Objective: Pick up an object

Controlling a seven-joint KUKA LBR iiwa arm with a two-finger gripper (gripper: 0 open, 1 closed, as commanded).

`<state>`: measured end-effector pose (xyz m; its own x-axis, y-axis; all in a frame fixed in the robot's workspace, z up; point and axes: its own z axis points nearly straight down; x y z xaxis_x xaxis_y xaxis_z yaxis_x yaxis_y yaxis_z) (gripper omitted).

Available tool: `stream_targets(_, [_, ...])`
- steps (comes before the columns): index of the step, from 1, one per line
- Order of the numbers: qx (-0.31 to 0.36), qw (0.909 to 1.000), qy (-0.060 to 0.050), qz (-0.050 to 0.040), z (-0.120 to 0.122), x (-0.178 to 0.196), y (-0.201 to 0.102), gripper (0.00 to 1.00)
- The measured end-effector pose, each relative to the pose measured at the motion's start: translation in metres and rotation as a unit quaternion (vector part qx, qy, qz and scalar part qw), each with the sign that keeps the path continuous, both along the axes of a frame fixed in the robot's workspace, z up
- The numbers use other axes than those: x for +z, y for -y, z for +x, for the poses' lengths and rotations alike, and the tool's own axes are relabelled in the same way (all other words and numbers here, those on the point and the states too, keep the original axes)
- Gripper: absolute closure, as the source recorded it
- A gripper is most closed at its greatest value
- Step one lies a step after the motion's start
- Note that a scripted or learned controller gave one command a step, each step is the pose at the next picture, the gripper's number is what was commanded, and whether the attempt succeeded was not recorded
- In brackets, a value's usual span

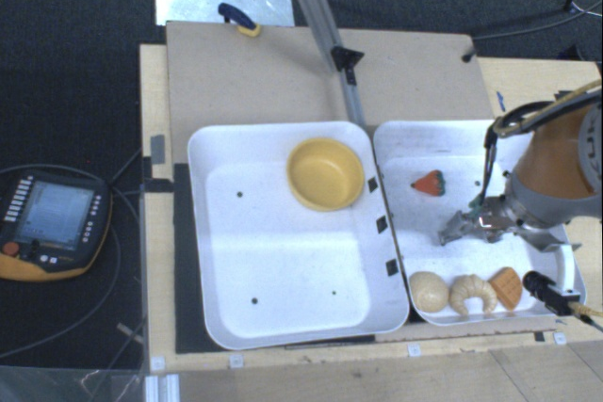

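In the right bin [415,146] a small red strawberry-like piece [429,184] lies toward the back. Along the bin's front edge sit a pale round bun [429,291], a croissant [472,293] and an orange waffle-like piece [506,287] in a row. My gripper [459,230] hangs low over the middle of this bin, pointing left, between the red piece and the front row. Nothing shows in its grasp. A yellow bowl [325,172] rests in the back right corner of the left bin [226,231].
A grey pole [320,9] slants over the cardboard sheet behind the bins. A teach pendant [49,221] lies on the floor at far left. The arm's orange band [556,160] stands over the right bin's right side.
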<state>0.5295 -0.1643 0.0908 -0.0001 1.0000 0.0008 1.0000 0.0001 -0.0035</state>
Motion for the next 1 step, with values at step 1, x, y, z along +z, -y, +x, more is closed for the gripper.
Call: stream_targets(1, [0.0,1.0,0.003,-0.0007,0.0015,0.0126,0.0005,1.0])
